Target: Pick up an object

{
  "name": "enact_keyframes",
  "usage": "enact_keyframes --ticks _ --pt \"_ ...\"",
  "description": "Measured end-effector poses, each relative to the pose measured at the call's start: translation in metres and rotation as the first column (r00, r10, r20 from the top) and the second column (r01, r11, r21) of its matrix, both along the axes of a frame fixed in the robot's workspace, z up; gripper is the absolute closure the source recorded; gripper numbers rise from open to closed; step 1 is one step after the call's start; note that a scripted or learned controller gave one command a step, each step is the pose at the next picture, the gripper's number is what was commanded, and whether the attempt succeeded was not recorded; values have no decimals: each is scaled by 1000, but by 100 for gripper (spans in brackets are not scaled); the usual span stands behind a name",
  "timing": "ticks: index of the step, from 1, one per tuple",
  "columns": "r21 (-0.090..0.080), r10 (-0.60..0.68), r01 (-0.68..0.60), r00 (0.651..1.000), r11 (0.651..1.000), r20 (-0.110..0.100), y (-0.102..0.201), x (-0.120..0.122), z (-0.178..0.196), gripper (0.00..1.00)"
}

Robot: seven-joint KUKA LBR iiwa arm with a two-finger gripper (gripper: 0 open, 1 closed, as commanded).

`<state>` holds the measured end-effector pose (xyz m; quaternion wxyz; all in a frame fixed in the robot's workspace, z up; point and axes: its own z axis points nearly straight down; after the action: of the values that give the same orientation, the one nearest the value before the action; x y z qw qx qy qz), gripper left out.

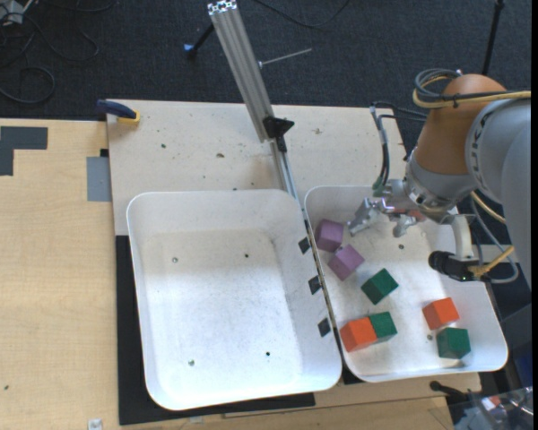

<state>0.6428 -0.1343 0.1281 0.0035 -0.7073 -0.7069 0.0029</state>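
Left of jaws (381, 215), purple block (330, 235)

Arm (484, 150) cut off at the right edge

Dark carpeted floor (117, 34) across the top, black cables (18, 70) looping over it at upper left, more cable strands at top right. Light wooden tabletop (45, 285) fills the left side, with dark grey rectangular patches (13, 146) near its upper left and a smaller grey patch (97, 179) beside the paler board. Pale, speckled board (206, 141) sits behind the bins, a small blue and yellow clamp (118, 110) at its far left corner. A silver aluminium rail (242, 61) slants from the top down to the board, black bracket (276, 128) on it. Black mat (125, 348) edge shows under the left bin. Even, flat lighting, soft shadows.
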Motion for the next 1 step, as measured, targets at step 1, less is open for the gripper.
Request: enact_keyframes --ticks 1 --pt "-1 -1 1 1000 1000 6 1 0 -38 0"
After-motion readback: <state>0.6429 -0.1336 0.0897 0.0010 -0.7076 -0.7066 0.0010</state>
